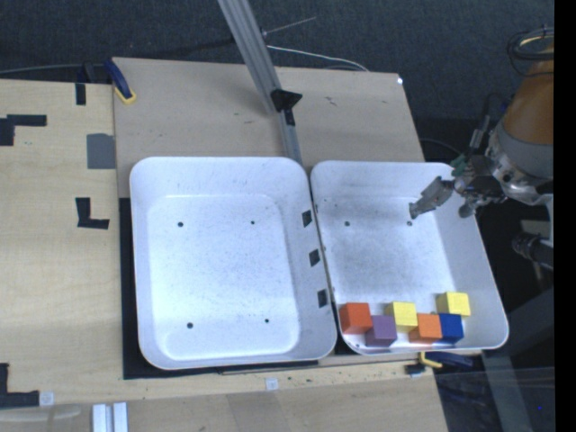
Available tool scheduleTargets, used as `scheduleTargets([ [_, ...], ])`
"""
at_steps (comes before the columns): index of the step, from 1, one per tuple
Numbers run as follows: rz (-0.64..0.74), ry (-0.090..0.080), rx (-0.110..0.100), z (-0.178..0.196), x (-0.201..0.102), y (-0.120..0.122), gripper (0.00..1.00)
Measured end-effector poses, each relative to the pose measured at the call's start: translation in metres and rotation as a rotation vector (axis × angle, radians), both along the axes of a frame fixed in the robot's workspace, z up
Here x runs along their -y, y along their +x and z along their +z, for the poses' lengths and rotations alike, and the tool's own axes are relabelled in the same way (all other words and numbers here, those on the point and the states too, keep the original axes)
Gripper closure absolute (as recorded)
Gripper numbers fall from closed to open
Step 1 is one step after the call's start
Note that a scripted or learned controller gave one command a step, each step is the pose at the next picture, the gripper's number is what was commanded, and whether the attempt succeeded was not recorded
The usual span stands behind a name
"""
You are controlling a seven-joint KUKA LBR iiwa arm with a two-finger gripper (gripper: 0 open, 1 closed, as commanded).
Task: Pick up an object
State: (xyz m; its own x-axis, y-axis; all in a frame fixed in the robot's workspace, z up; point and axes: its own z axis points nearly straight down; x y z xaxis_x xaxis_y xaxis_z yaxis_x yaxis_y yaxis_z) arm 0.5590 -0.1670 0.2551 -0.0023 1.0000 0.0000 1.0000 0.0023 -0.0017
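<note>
We see the tool (443, 197) poised over the upper right part of the right bin (378, 241), near its far rim, with the grey arm (526, 142) reaching in from the right. Its two fingers stand a little apart, and nothing sits between them. The blocks lie well apart from it, clustered along the near edge of the same bin: an orange block (356, 316) at the left, a purple block (383, 329) just beside it, a yellow block (404, 313) behind that, a second orange block (428, 326), a blue block (451, 328) and another yellow block (456, 304) at the right. The left bin (220, 259) lies beside it on the counter (180, 106).
</note>
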Motion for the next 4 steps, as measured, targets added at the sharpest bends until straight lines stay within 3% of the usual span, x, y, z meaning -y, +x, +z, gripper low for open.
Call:
scheduleTargets([
  [1, 0.001, -0.001, 0.007, 0.049, -0.003, 0.035, 0.00],
  [2, 0.002, 0.002, -0.005, -0.009, -0.055, 0.021, 0.00],
  [3, -0.002, -0.001, -0.005, -0.059, -0.044, 0.014, 0.00],
  [4, 0.004, 0.001, 0.002, -0.038, -0.088, 0.015, 0.00],
])
